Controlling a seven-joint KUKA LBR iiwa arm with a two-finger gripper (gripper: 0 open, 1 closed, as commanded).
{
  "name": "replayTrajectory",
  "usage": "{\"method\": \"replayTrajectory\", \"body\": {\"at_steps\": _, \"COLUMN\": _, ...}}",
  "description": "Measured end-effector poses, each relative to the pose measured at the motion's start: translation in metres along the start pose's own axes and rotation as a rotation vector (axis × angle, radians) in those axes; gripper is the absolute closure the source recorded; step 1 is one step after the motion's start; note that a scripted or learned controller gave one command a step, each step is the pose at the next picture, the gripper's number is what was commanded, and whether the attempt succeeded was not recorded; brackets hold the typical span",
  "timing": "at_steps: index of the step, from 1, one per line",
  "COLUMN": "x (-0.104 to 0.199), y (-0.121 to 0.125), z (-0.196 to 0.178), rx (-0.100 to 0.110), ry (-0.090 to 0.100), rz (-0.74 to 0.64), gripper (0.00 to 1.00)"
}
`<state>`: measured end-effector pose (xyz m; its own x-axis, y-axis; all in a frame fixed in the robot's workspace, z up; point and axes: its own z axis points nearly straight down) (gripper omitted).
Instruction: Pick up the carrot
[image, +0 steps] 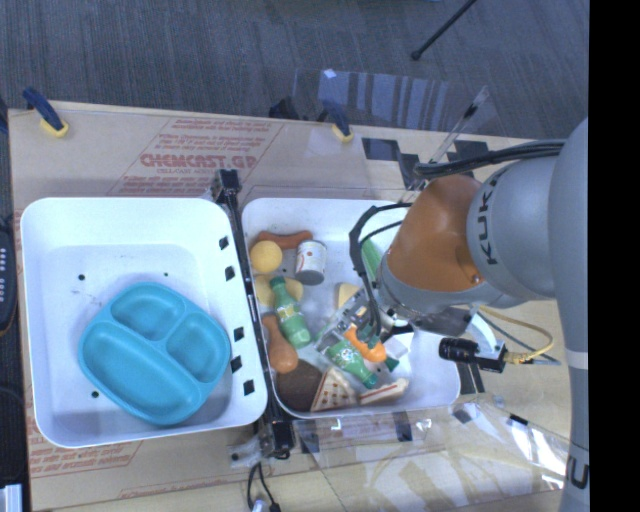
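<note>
The carrot (372, 350) is a small orange piece with a green leafy end (349, 359). It lies in the right bin (440, 385), near the front among other toy foods. My gripper (362, 332) hangs low over the bin from the orange-banded wrist (432, 240), right at the carrot's upper edge. The wrist and the clutter hide how the gripper meets the carrot, so I cannot tell whether it is held.
The right bin also holds a green bottle (291, 315), a lemon (265, 257), a can (311, 262), a brown sausage (282, 350), a pizza slice (333, 392) and a chocolate donut (295, 383). A blue divided plate (153, 350) lies in the left bin (60, 230).
</note>
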<state>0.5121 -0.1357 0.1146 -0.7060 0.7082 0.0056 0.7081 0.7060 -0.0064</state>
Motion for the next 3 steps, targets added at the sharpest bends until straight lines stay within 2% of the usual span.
{"method": "replayTrajectory", "body": {"at_steps": 1, "x": 0.039, "y": 0.012, "z": -0.03, "rx": -0.002, "ry": 0.002, "rz": 0.144, "gripper": 1.0}}
{"method": "replayTrajectory", "body": {"at_steps": 2, "x": 0.019, "y": 0.05, "z": -0.114, "rx": -0.005, "ry": -0.007, "rz": 0.309, "gripper": 1.0}}
{"method": "replayTrajectory", "body": {"at_steps": 3, "x": 0.02, "y": 0.049, "z": -0.112, "rx": -0.002, "ry": -0.004, "rz": 0.31, "gripper": 0.0}}
